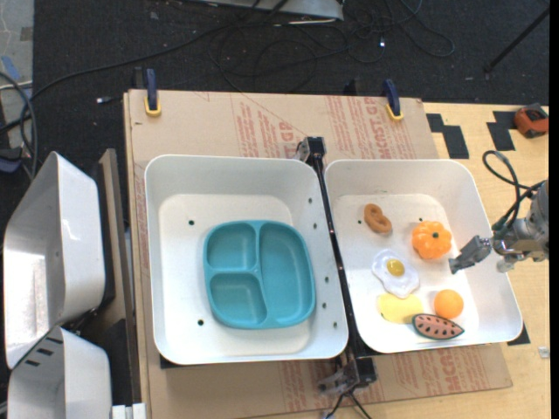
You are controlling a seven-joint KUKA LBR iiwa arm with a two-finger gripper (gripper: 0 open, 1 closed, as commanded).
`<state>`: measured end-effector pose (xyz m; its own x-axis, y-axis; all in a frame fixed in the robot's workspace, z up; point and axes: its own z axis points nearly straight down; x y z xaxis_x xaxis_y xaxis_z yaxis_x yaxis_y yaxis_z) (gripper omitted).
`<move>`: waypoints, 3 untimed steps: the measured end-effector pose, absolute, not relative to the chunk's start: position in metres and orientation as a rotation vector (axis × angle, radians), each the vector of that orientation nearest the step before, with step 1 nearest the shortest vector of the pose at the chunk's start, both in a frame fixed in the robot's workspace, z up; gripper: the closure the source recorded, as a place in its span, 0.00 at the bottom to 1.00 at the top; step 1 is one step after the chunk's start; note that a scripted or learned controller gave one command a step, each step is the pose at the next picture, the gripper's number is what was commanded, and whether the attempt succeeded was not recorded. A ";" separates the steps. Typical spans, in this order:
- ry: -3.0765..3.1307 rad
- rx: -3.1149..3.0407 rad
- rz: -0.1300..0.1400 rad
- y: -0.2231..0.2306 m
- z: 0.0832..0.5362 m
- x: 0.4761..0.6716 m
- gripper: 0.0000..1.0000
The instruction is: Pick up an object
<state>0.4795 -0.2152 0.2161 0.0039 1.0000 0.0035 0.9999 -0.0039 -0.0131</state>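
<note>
Camera view looks down at a slant on a bench (262,116) covered with brown cardboard, with two shallow white bins side by side. At the far left of the frame, off the bench, lie two more white tubs (48,234), tipped on their sides. The left bin (166,182) sits left of centre and holds a teal divided plate (258,274) (three compartments, one long on the right and two smaller on the left), lying flat in the middle of the bin floor.

The right bin (454,177) touches the left one along a dark seam in the middle of the frame. On its floor, going rightward, lie a small brown doughnut (378,218) in the upper part, a toy fried egg (396,271) below it, and a pale yellow piece (399,307) just beneath the egg. A watermelon slice (437,326) rests near the bin's lower edge, touching the yellow piece. An orange ball (448,304) sits just above the slice, and an orange pumpkin (431,239) with a green stem lies higher up, right of the doughnut.

At the right edge of the frame the gripper (469,254) hangs over the right side of the right bin, just beside the pumpkin. Whether its tool is wide or narrow I cannot tell; nothing shows between its tips.
</note>
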 end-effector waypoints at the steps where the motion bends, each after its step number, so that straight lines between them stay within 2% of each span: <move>1: -2.222 -2.220 0.001 -0.214 0.223 0.483 0.00; 3: -2.217 -2.221 0.002 -0.208 0.136 0.480 0.00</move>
<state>0.4801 -0.2085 0.1359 0.0015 1.0000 0.0014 1.0000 -0.0015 -0.0035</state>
